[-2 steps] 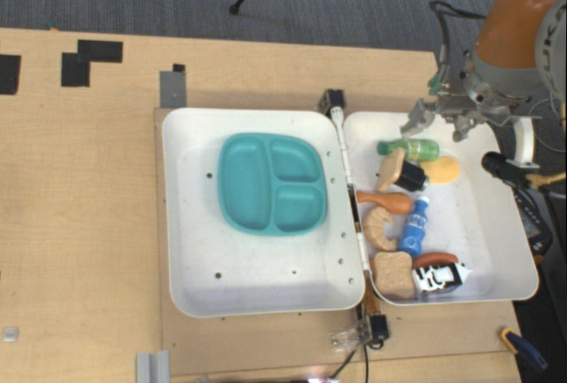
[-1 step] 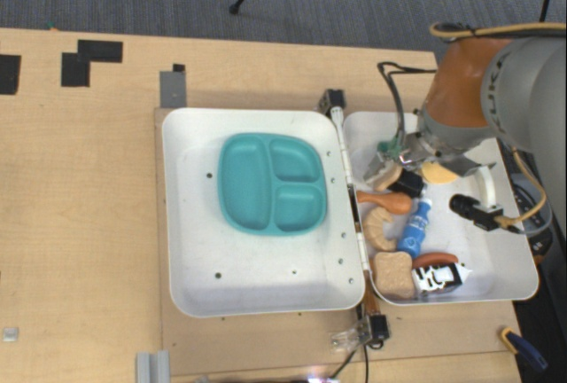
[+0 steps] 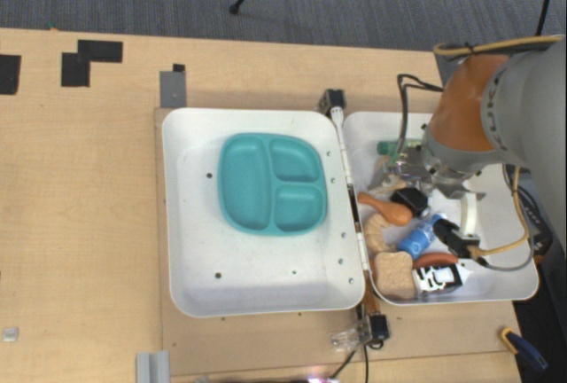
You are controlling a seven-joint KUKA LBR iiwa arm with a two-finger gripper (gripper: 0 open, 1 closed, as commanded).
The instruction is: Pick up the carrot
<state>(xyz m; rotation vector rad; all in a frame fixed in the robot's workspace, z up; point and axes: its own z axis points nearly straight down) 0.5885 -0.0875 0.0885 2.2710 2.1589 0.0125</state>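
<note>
Down in the right bin (image 3: pixel 509 284), the gripper (image 3: pixel 409 195) sits low over the clutter, just right of the carrot (image 3: pixel 387 207); whether it is released or clenched I cannot tell, since the grey wrist and dark hardware hide the tips. Carrot: orange, lying slantwise against the bin's left wall, narrow end up-left, thick end toward the gripper, seemingly touching or just beside it. It rests on the bin floor among other items, so judged as not yet lifted; I cannot confirm a grasp. Remaining, as I read it: secure the carrot and raise it clear of the pile. Count in the right bin: one carrot; one blue object (image 3: pixel 415 240) just below the gripper; two tan bread-like pieces (image 3: pixel 395 273) near the bin's lower left; one white-and-black item with a red edge (image 3: pixel 438 275) at the lower middle; one small green piece (image 3: pixel 387 146) near the top. Other bits beneath the arm are too hidden to count. Left bin (image 3: pixel 190 284): one teal divided plate (image 3: pixel 271 183), three compartments, nothing in them. Bins: two, side by side on the wooden bench (image 3: pixel 80 222).
</note>
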